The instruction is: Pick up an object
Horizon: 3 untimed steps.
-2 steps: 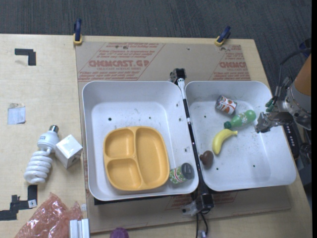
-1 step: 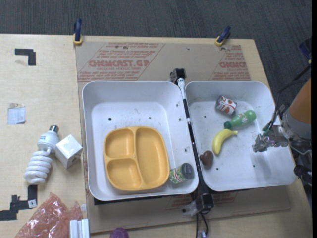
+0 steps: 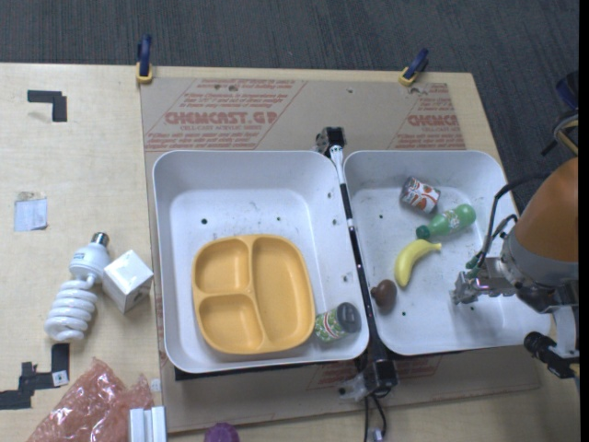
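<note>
1. Two white bins side by side on the desk: left bin, right bin.
2. In the left bin, toward its front edge: a yellow divided plate, three compartments, lying flat.
3. Just beside the plate's front-right corner, in the left bin's front-right corner: a small green jar with a dark lid, on its side.
4. In the right bin, near the back: a red-and-white can, tipped over.
5. Just in front of the can, toward the right: a green bottle with an orange cap, lying down.
6. Near the middle of the right bin: a yellow banana, just in front of the bottle's cap end; touching or not, hard to tell.
7. Toward the right bin's left wall, in front of the banana: a small brown round object, apart from the banana.
8. Low over the right bin's right edge: the tool, well apart from the banana and the brown object; released or clenched cannot be told, too blurred.
9. On the desk's left part, outside the bins: a spiral light bulb touching a white cube; a pink mesh bag at the front edge.
</note>
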### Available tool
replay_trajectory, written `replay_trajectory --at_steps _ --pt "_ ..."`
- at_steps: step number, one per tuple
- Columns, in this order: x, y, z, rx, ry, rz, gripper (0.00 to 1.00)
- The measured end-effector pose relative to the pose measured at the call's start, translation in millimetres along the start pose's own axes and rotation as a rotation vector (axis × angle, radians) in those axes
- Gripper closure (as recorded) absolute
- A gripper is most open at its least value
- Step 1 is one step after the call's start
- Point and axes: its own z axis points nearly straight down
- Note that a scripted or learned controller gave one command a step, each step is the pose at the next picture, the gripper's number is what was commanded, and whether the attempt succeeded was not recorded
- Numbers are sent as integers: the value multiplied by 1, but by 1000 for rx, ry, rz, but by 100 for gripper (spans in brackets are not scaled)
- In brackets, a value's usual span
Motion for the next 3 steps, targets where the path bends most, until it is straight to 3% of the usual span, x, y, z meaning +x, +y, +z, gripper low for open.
replay_trajectory --at_steps 1,2,3 --pt "49 114 0 -1 -1 -3 0" --pt "63 24 0 0 0 0 0" --pt "62 25 -10 -3 -1 1 100"
